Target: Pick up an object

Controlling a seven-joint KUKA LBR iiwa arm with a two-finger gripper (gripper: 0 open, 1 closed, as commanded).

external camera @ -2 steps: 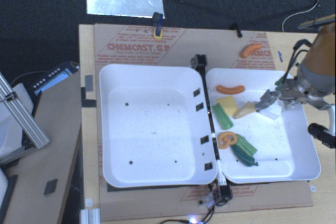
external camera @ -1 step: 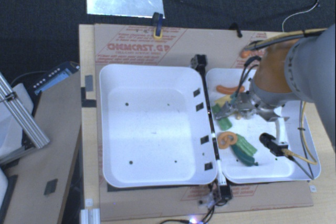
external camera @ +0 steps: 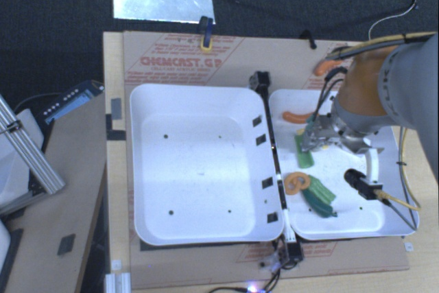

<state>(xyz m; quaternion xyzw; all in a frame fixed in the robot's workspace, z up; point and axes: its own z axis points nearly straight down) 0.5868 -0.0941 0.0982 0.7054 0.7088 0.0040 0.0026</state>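
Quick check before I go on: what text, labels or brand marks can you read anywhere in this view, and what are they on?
"CHEMCAST GP", red print, on the brown board under the bins, above the left bin.
A smaller red line below it: too small to read.
Red print on the board's lower edge, under the right bin: blurred, unreadable.
Buttons on the dark device at left: no legible marks.

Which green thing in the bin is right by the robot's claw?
The light green block, standing just below the gripper near the right bin's left side. The dark green object lies lower down, beside the orange ring.
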